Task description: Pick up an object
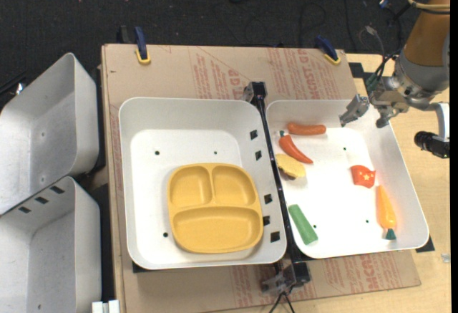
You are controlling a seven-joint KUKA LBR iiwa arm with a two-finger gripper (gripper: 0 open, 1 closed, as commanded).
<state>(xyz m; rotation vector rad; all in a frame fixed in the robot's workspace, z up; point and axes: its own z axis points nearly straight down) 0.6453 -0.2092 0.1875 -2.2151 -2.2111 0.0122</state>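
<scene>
The right bin [401, 161] holds several toy foods: an orange-red sausage [308, 129], a red chili [295, 150], a pale yellow piece [291, 167], a green cucumber [303, 224], a small red piece [363, 175] and an orange carrot [386, 209]. My gripper [368, 114] hangs over the bin's far right corner, above and to the right of the sausage. Its two fingers are spread open with nothing between them.
In the left bin [143, 125] lies a yellow divided plate [215, 208]. A black divider with clips [266, 161] runs between the bins. Two more white bins [43, 161] stand off the bench at the left. Blue clamps [142, 54] hold the board's far edge.
</scene>
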